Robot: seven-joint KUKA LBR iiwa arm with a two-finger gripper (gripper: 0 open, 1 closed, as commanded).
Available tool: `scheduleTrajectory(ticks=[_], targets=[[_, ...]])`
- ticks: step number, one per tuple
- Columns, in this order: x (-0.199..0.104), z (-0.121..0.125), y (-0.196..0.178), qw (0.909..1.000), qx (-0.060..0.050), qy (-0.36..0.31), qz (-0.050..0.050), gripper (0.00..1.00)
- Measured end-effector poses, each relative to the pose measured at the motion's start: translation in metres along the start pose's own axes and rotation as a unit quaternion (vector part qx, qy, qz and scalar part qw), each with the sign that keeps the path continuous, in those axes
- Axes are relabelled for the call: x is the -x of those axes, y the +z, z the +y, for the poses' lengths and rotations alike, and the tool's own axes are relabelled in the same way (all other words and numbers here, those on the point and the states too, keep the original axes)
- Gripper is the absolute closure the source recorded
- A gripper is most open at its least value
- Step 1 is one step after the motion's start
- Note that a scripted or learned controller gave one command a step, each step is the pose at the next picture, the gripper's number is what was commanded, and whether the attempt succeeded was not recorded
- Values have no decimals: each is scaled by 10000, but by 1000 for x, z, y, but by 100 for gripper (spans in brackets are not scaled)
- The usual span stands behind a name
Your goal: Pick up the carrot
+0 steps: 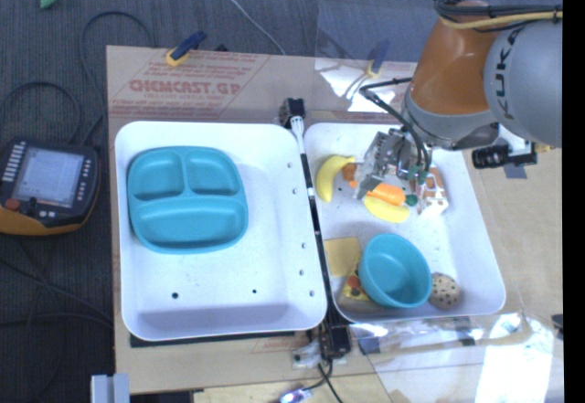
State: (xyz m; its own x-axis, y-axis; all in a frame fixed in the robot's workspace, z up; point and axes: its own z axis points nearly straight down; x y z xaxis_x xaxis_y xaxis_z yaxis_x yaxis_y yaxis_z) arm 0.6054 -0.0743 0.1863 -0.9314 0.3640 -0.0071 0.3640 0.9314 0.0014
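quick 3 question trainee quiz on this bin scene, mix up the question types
1. True or false: the blue divided tray lies in the right bin.
2. Which bin holds the carrot: A left, B right?
3. Fill in: the blue bowl sits between a yellow slice and a speckled ____.

Key: 1 false, it lies in the left bin. 2 B, right bin, under the gripper, beside the banana. 3 ball.

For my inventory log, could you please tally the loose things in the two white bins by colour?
Blue: 2, the divided plate and the bowl
Yellow: 3, the banana, the lemon-like piece, the flat square
Orange: 1, the carrot
Speckled brown: 1, the ball
Total: 7; small bits are too unclear to count.
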Motion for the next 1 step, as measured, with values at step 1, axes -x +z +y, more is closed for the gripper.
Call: scheduleTrajectory(ticks=[1], targets=[[-74,23,2,9744,-19,2249,32,100]])
